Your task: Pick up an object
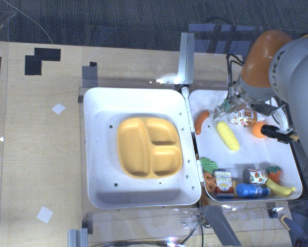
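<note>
- claw (227, 107) hangs low over the upper part of the right bin (205, 94), under the grey arm (293, 81) that comes in from the right; whether it is released, clenched or grasping i cannot tell, as it is small and blurred.
- left bin (92, 153) holds a yellow tray (149, 147) with three wells.
- right bin carries the pickable things: corn (228, 136) near the middle, a sausage (201, 121) by the left wall, a small carton (242, 118) and an orange toy (259, 129) to the right.
- along the bottom wall lie a banana (281, 189), a blue bottle (252, 191), small boxes (223, 180) and a green piece (209, 164).
- corn looks the nearest target: it lies just below the claw, toward the near side, its long axis slanting from upper left to lower right.
- judgement: a grasp would likely need a short move down the bin, closing across the corn's narrow width.
- carton sits just beside the claw and could be bumped.
</note>
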`<state>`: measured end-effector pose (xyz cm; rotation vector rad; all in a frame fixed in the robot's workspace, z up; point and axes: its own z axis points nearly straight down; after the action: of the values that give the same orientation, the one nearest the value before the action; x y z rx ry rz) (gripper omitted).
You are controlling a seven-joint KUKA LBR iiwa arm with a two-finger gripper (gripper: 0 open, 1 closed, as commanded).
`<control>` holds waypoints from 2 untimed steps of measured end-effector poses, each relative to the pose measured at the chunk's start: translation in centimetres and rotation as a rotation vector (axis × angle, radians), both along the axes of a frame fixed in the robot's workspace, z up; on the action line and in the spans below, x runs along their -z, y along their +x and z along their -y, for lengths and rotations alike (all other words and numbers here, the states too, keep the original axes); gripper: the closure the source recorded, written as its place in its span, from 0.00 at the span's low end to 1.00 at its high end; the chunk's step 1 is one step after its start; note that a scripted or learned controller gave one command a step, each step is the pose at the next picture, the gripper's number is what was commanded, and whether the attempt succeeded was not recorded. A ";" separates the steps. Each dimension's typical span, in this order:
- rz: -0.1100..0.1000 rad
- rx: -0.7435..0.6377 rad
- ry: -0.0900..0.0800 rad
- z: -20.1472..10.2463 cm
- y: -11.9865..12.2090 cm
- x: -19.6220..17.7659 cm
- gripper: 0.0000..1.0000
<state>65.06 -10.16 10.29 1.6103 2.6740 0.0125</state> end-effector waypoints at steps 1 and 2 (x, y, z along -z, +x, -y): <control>-0.002 0.209 0.008 -5.4 2.2 -14.9 1.00; -0.012 0.468 0.009 -0.7 -5.4 -19.0 1.00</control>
<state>59.69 -9.46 29.26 2.1958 2.2370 0.0075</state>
